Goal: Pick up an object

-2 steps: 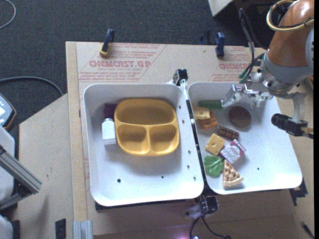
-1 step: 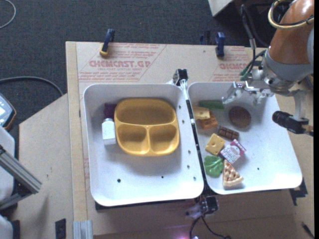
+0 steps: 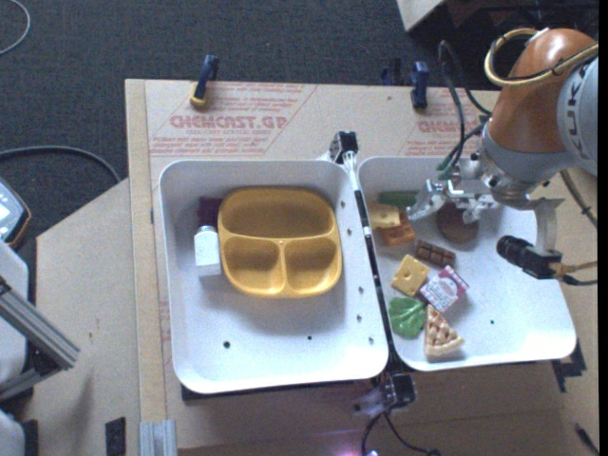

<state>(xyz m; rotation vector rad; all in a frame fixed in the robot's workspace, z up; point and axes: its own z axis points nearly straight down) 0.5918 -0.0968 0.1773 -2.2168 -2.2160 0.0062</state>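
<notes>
From the overhead camera, the pincer (image 3: 463,200) is hanging over the right bin (image 3: 532,326), above a brown round object (image 3: 460,228); whether it is open or closed, I cannot tell. A yellow divided plate (image 3: 280,241) is lying in the left bin (image 3: 180,255).

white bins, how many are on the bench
2. The left bin holds a yellow divided plate; the right bin beside it holds the toy food pieces, with the arm above its far end.
</notes>
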